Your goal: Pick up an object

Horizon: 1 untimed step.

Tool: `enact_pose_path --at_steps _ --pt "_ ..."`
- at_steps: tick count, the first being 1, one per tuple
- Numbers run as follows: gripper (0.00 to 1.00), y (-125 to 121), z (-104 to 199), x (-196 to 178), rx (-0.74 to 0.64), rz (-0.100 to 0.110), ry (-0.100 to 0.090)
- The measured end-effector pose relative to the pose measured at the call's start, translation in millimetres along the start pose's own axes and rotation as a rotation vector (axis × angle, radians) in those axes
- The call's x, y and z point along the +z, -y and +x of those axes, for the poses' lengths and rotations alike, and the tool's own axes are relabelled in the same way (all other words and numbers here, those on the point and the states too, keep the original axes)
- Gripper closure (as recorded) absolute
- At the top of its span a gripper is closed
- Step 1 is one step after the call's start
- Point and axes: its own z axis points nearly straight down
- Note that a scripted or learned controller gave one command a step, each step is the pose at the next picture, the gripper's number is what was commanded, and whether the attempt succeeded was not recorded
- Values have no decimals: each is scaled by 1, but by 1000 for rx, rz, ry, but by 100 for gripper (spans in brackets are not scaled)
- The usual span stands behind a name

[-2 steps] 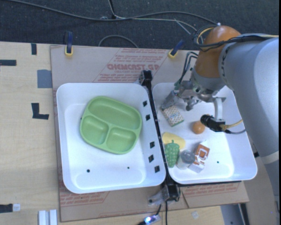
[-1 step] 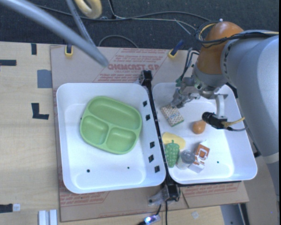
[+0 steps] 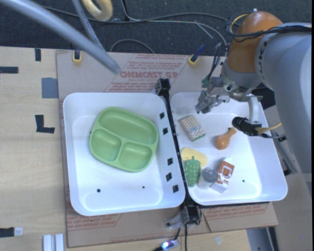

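claw [image 3: 204, 106] above right bin [image 3: 261, 184], near patterned block [image 3: 191, 127]; grip state unclear.

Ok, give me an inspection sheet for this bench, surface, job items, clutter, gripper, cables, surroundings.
Surface: cardboard-covered bench bearing left bin and right bin.
Job's things: in the right bin, patterned box, orange drumstick-shaped toy, yellow piece, green toy, small carton.
Clutter: green divided tray in the left bin.
Gripper: gripper above the right bin's far left corner, holding nothing visible.
Cables: black cables behind the bench.
Surroundings: dark floor beyond.
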Motion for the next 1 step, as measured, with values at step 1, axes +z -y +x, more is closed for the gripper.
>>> enact_pose_path --at_steps 1 --pt "100 -4 5 -62 0 -2 0"
